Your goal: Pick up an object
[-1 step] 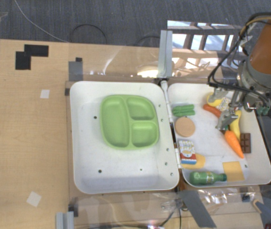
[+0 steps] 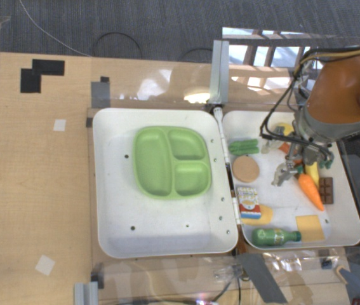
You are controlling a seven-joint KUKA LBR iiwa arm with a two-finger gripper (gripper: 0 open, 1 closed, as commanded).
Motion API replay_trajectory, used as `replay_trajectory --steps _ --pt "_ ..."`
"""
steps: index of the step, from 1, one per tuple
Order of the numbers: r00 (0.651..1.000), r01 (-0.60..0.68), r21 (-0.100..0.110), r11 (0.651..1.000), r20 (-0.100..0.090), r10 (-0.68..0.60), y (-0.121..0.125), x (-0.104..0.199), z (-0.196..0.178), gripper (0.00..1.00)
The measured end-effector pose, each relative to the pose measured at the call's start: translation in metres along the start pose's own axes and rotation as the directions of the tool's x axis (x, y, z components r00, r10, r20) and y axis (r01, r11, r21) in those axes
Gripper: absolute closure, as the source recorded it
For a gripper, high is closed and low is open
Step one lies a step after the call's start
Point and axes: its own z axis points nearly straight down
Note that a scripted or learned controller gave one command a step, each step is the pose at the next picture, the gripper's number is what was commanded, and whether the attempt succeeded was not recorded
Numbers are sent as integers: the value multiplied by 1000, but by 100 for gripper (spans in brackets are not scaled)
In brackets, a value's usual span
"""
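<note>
My gripper (image 2: pixel 285 173) hangs low over the right bin (image 2: pixel 351 234), under the orange wrist band. It is open, with bare white floor between its fingers. An orange carrot (image 2: pixel 311 191) lies just right of it, with a brown chocolate bar (image 2: pixel 326 190) beyond that. To the gripper's left lie a tan round disc (image 2: pixel 246 168) and a green pod (image 2: pixel 243 147). Near the front of the bin are a small carton (image 2: pixel 248 199), a green bottle (image 2: pixel 276 236) and a yellow square slice (image 2: pixel 310 226). The arm partly hides yellow and orange items (image 2: pixel 284 132) at the back.
The left bin (image 2: pixel 116 234) holds a green divided plate (image 2: pixel 170 162). A raised divider (image 2: pixel 227 170) runs between the two bins. A metal post (image 2: pixel 219 75) stands behind the divider. Cables loop around the wrist above the right bin's far side.
</note>
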Motion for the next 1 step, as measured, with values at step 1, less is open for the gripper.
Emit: replay_trajectory --steps 1 --pt "1000 5 7 1000 19 -6 -44 32 39 0"
